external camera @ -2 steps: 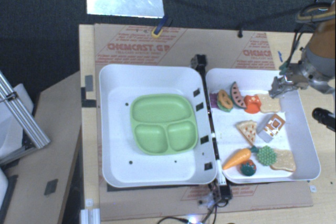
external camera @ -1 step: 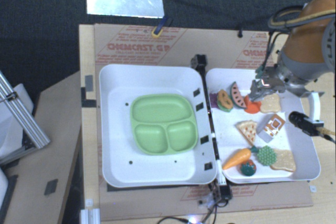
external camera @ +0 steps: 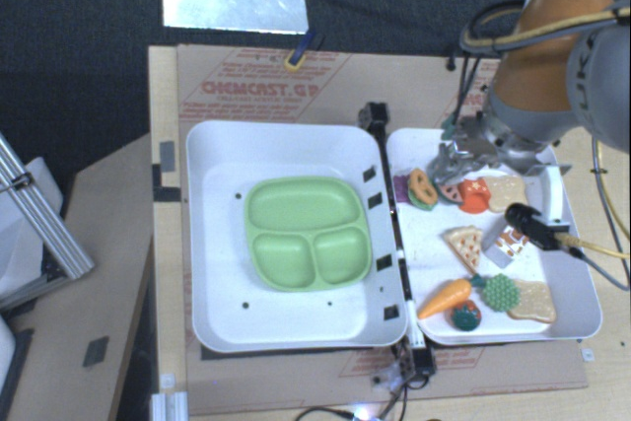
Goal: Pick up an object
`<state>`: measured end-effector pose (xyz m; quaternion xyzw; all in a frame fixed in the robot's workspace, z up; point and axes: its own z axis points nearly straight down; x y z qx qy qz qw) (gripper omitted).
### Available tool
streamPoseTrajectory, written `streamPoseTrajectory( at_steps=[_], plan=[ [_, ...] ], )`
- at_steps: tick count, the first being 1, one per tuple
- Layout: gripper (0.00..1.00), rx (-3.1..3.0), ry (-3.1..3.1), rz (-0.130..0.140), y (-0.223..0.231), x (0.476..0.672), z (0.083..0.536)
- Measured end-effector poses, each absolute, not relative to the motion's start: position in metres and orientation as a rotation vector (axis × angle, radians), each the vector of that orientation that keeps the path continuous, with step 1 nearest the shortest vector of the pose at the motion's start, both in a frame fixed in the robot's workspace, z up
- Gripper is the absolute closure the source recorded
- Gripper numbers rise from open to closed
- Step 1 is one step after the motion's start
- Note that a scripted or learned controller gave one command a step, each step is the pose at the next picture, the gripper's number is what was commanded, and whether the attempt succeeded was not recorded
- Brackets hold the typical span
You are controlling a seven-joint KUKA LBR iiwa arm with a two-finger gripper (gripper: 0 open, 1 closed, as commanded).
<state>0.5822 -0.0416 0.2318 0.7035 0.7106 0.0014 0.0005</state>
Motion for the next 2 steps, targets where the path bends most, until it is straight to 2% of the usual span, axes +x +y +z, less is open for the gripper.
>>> streamPoseTrajectory(
  at_steps=[1, 2],
  plan=[
    [1.00, 2.212, 2.232, 0.002, 0.0054, 0.5786, 0.2149],
    [1.00, 2.219, 2.222, 0.003, -0.0033, 0.5781, 0.2239]
  ],
)
